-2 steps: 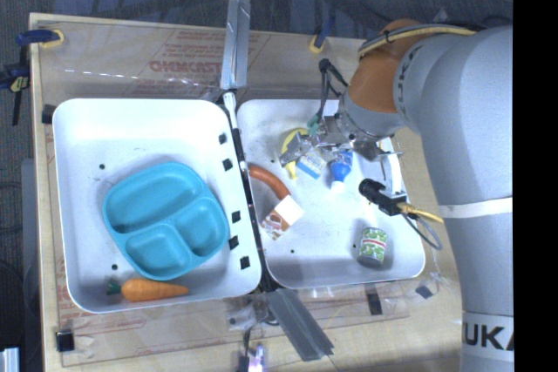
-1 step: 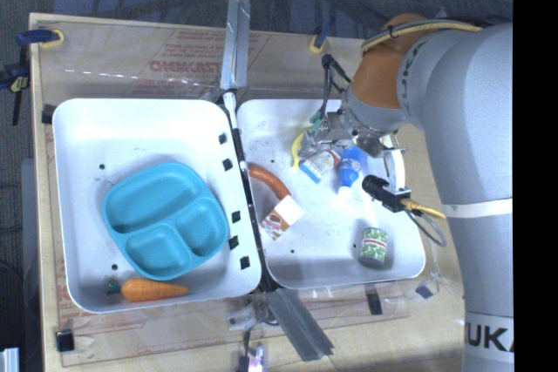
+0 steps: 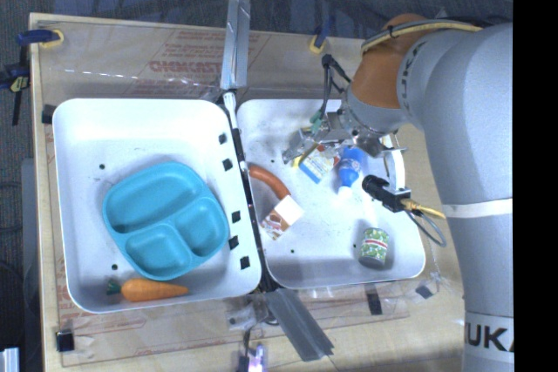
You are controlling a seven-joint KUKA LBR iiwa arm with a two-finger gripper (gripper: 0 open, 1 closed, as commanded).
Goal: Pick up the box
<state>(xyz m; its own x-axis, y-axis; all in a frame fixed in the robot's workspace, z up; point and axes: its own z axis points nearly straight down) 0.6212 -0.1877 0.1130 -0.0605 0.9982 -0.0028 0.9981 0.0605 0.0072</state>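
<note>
box (image 3: pixel 282 215) - small carton lying tilted in the right bin (image 3: pixel 410 261), near its left wall | likely light, stiff card, may crush - take it across its short sides | sausage (image 3: pixel 268 180) just beside it | tool (image 3: pixel 324 139) well apart over clutter, whether spread or closed, cannot tell

2 bins (image 3: pixel 78 122), 1 tray (image 3: pixel 166 218), 1 carrot (image 3: pixel 153 290), 1 can (image 3: pixel 375 246)

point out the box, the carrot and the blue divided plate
box (image 3: pixel 282 214): camera view, on its white top face
carrot (image 3: pixel 153 291): camera view, mid-length of its orange body
blue divided plate (image 3: pixel 157 196): camera view, floor of its large upper compartment
</note>
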